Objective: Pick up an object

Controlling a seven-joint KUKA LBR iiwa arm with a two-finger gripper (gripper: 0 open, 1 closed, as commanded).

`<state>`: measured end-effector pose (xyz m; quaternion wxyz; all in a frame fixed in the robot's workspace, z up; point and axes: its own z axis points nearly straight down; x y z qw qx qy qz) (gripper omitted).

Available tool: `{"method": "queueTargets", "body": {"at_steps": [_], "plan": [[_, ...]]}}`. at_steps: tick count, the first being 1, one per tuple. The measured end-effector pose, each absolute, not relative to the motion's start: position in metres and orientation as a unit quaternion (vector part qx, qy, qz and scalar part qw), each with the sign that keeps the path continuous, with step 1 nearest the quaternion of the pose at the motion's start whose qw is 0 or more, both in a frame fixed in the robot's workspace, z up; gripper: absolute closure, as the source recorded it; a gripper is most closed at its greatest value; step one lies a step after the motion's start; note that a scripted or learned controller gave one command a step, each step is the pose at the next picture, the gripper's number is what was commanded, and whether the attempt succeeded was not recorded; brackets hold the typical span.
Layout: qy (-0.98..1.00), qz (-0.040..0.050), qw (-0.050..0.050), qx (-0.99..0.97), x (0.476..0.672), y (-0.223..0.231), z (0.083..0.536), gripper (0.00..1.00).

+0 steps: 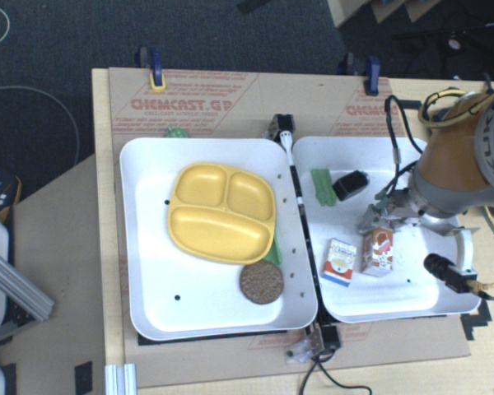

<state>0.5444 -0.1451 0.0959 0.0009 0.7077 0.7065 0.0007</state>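
Two shallow white bins sit side by side on the brown board-topped desk point(114, 245). The left bin point(136, 220) holds a yellow plastic plate with three compartments point(222, 212), lying flat in the bin's upper middle. A round brown speckled disc point(262, 282) lies just below the plate's lower right edge, and a strip of something green point(274, 249) peeks out from under that same edge. The right bin point(379, 301) holds four things. A green rectangular block point(322, 186) lies in its upper left, with a small black block point(350, 184) just to its right. A small white carton with red and blue print point(340, 262) lies in the lower middle, and a small red-brown carton point(379, 252) is just to its right. The tool point(387, 214) sits low in the right bin directly above the red-brown carton in the frame, at the end of the grey and orange arm point(453, 163), which comes in from the right edge. Whether the tool is open or closed cannot be told, and nothing can be seen gripped in it. The left side and lower left of the left bin are bare white floor, as is the strip along the lower edge of the right bin. The two cartons lie close together, well apart from the green and black blocks. Two blue clamps point(155, 62) pin the board at the top edge.
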Motion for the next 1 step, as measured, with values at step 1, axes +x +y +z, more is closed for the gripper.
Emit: {"method": "queueTargets", "body": {"at_steps": [1], "plan": [[0.711,0.0063,0.007,0.703,0.6464,-0.0843,0.1922,1.00]]}}
